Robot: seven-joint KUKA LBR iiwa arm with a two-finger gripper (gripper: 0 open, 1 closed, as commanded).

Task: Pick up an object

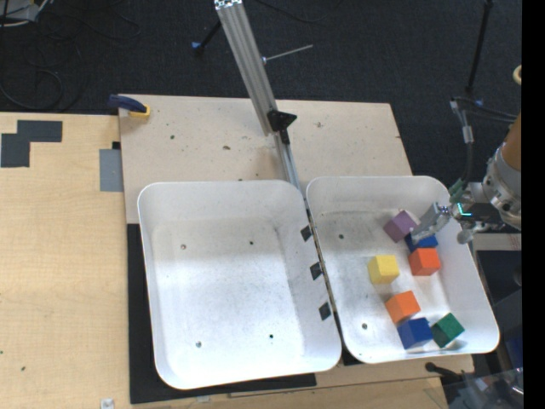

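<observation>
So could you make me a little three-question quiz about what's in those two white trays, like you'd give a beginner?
1. True or false: all the small coloured cubes lie in the right shallow white bin.
2. Which cube lies nearest the arm's two-finger gripper? A) purple cube B) green cube C) yellow cube
3. Fill in: the lower orange cube lies just above the lower ____ cube, beside the green one.

Key: 1 true; 2 A; 3 blue.
</observation>
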